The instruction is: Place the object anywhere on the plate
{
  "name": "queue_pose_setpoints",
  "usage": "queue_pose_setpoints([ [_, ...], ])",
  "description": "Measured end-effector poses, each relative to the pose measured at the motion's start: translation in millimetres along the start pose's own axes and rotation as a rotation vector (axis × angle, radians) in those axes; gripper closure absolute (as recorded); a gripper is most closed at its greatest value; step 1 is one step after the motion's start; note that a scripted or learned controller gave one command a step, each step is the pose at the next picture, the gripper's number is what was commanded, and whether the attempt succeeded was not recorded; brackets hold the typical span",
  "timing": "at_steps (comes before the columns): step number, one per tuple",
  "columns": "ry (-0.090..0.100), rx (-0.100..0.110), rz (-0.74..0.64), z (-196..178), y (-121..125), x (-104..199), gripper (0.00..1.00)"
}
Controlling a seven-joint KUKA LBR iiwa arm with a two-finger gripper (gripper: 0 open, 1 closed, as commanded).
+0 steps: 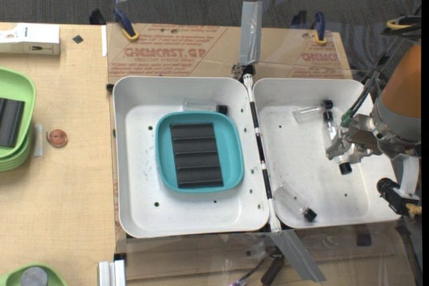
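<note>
A teal square plate with a black ridged insert lies in the left white bin. In the right bin lie clear plastic vials with black caps. One vial is at the back and another is near the front. My gripper hangs low over the right side of the right bin, far from the plate. A clear piece and a small black cap show right at the gripper. I cannot tell whether that piece is held.
A cardboard sheet with clamps lies behind the bins. On the wooden bench to the left are a green tray, a white box and a small red disc. The arm's orange band rises at the right edge.
</note>
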State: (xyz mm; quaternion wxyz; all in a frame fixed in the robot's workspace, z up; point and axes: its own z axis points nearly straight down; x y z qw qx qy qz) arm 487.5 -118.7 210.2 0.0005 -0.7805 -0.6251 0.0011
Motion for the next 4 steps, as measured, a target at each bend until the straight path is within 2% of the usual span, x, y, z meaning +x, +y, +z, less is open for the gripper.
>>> queue_pose_setpoints([
  [1, -0.001, 0.002, -0.136, 0.8, -23.5, 73.5, 1.00],
  [2, -0.003, 0.002, -0.114, 20.5, -29.2, 194.5, 1.00],
  [3, -0.003, 0.002, -0.114, 20.5, -29.2, 194.4, 0.00],
  [4, -0.003, 0.001, -0.011, -84.9, 6.6, 161.7, 0.00],
])
